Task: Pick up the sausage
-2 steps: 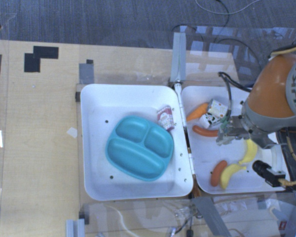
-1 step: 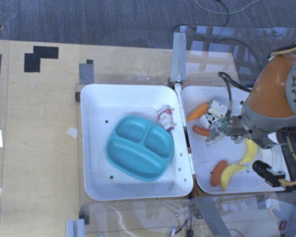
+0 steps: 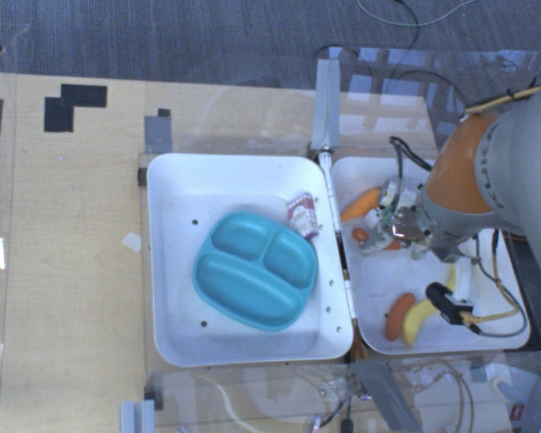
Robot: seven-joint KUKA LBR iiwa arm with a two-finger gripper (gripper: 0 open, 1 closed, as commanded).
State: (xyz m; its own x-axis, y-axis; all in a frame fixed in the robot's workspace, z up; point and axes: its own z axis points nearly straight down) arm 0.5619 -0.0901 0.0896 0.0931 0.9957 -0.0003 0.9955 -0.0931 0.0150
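Observation:
The sausage point(image 3: 398, 316), short and orange-red, lies near the front of the right bin point(image 3: 379, 287). It touches a yellow banana point(image 3: 418, 322) on its right. My gripper point(image 3: 386, 226) is low over the back left part of that bin, well behind the sausage. It is close to an orange carrot point(image 3: 361, 204) and a small red piece point(image 3: 360, 234). The wrist hides whatever is under the gripper.
The left bin point(image 3: 176, 242) holds a blue divided plate point(image 3: 256, 269) and a red and white packet point(image 3: 303, 215) by its right wall. A ridge point(image 3: 338, 251) separates the two bins. The arm's grey and orange body point(image 3: 487, 170) covers the right bin's back right.

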